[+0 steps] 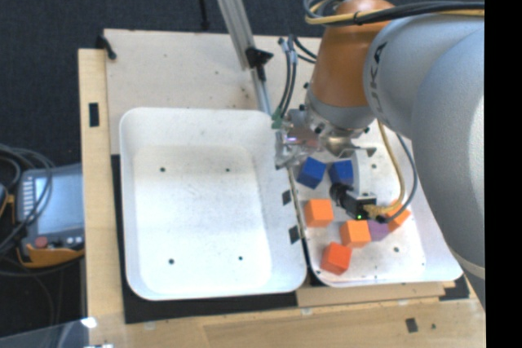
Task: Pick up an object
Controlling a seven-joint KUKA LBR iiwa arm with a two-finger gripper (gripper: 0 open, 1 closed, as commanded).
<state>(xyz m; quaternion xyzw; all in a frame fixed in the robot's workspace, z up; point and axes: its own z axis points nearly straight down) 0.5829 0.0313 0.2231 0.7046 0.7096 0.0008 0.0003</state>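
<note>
The grey arm bends down from the right, its tool low over the right bin, just above a blue cube. Orange cubes lie nearer. Left bin sits beside.

A pale wooden bench carries two shallow white bins: the left bin at nine o'clock, the right bin at three o'clock, touching.

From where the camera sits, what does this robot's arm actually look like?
The arm is thick, rounded and smooth grey, with an orange band above the wrist. Grey and black cables loop over the band. Below it sits a metallic end effector, with a small green light nearby.
</note>
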